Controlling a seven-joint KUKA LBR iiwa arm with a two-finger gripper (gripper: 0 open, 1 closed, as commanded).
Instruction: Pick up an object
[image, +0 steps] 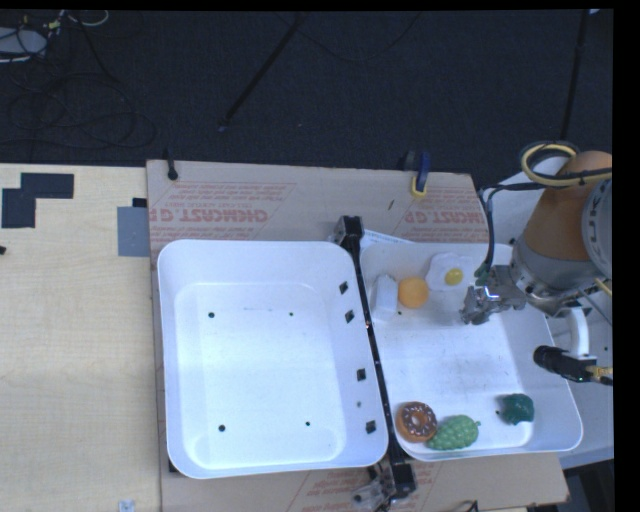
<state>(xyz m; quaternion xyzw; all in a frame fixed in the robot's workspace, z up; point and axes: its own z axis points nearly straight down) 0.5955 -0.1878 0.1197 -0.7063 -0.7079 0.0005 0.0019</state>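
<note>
reaching in from the right, the arm is seen low over the right bin, with the gripper set above bare floor near the bin's upper middle. whether anything is touched by the gripper cannot be told, and how it is set, open or closed, is too small and dark to be judged; nothing is seen held. candidate objects are marked: an orange ball just beside a white object at the divider, a fried-egg toy at the far wall, and a doughnut, a green bunch of grapes and a dark green object along the near wall. the ball lies nearest the gripper; it is judged light, smooth and liable to roll, so a hold across its widest part is advised. the left bin is shown alongside
</note>
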